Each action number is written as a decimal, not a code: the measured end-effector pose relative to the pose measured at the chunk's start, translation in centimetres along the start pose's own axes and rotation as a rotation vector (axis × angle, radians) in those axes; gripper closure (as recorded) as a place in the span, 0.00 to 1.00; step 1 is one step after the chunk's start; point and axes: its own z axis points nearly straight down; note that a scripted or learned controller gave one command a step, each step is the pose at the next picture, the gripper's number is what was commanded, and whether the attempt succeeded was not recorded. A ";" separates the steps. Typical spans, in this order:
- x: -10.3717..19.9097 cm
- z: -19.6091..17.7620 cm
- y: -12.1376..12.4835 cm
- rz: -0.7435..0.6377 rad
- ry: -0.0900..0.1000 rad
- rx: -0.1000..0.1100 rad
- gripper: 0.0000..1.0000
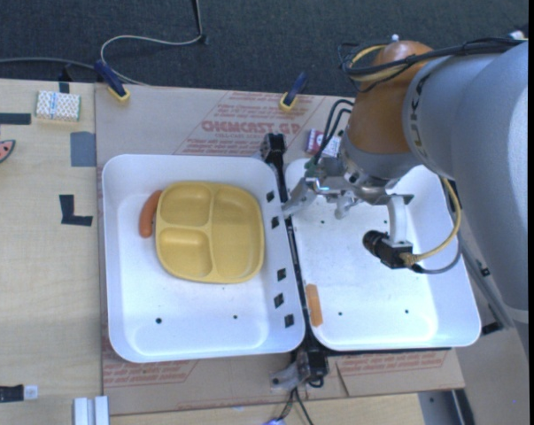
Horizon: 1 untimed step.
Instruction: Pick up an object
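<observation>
A yellow divided plate [210,231] lies in the left bin [191,330]. An orange sausage [148,214] rests against the plate's left edge. A small orange piece [313,305] lies at the left wall of the right bin [399,321], near its front. My gripper [324,199] hangs over the far left part of the right bin, close to the divider between the bins. Its two fingers stand apart with nothing between them. The orange piece is well in front of the gripper, toward the near edge.
A black cable plug [383,247] on a yellow lead dangles from the wrist over the right bin. Clamps [292,91] hold the cardboard sheet at the back. A small patterned block [58,105] and tape marks lie on the wooden bench to the left.
</observation>
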 end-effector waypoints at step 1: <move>1.8 0.0 7.5 0.000 0.000 -0.001 0.00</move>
